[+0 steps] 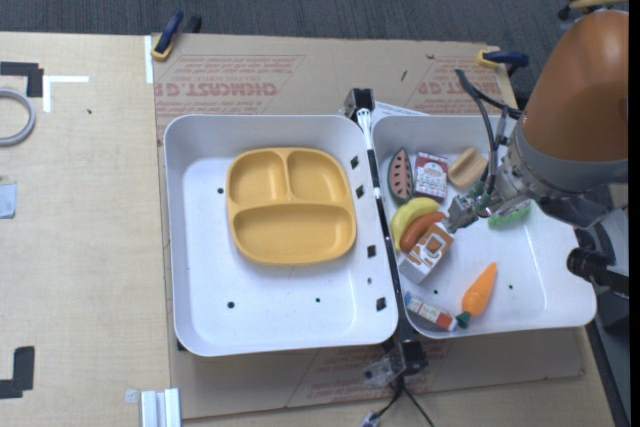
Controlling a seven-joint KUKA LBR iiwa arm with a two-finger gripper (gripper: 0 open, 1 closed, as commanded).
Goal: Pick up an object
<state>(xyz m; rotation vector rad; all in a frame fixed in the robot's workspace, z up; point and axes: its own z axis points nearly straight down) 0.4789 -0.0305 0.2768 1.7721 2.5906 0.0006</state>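
Bench w/ 2 bins (200, 315): 1 yellow plate (291, 206), 1 carrot (480, 289).

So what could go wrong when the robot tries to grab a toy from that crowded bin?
The gripper hangs over a tight pile: banana, small carton and bread roll lie touching or nearly so. It might pinch two toys together, or nudge one aside and come up with nothing. The carrot lies apart from the pile, so it looks like an easier target.
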